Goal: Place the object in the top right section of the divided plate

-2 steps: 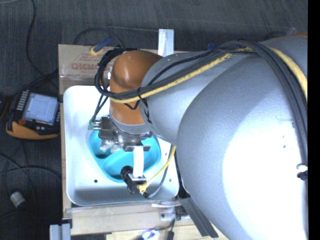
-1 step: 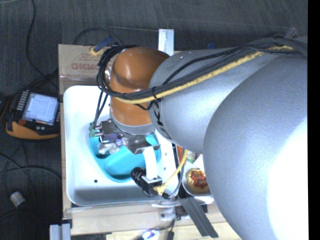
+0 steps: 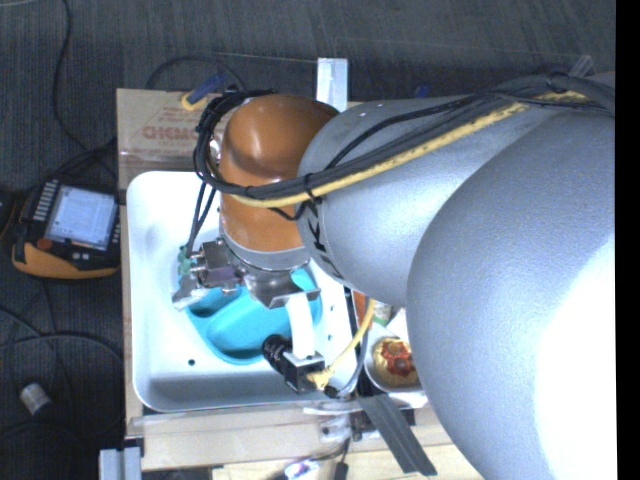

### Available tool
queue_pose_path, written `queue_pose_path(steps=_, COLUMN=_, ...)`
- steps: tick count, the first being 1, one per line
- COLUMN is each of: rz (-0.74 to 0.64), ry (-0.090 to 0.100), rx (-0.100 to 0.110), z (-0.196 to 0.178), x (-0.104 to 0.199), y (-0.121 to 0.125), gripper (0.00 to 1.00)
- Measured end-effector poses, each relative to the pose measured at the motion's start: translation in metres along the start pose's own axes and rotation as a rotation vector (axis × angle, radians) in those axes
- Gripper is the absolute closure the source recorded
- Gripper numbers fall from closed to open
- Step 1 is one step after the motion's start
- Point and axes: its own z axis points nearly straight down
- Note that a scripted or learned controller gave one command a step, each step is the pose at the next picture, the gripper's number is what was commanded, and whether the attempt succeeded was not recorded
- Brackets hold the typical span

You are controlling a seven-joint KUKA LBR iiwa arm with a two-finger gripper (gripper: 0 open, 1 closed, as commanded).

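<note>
The end effector is seen low inside the left white bin, partly hidden under the orange band of the arm; whether it is spread or pressed together cannot be told. Just beside it, a blue divided plate lies in that bin, largely covered by the wrist. Which object is to be placed cannot be told. To the right, a bowl with red contents is glimpsed. The grey arm covers the right bin. A handheld screen device lies on the floor left of the tabletop.

The arm hides most of the blue plate and right bin.
</note>
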Motion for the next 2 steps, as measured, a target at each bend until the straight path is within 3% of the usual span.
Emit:
queue_pose_path(steps=1, rz=0.001, ry=-0.004, rx=0.006, z=-0.0064, x=-0.0009, y=0.0002, gripper=1.0)
queue_pose_path(steps=2, rz=0.001, ry=-0.008, rx=0.012, z=-0.013, x=-0.0018, y=0.0006, gripper=1.0)
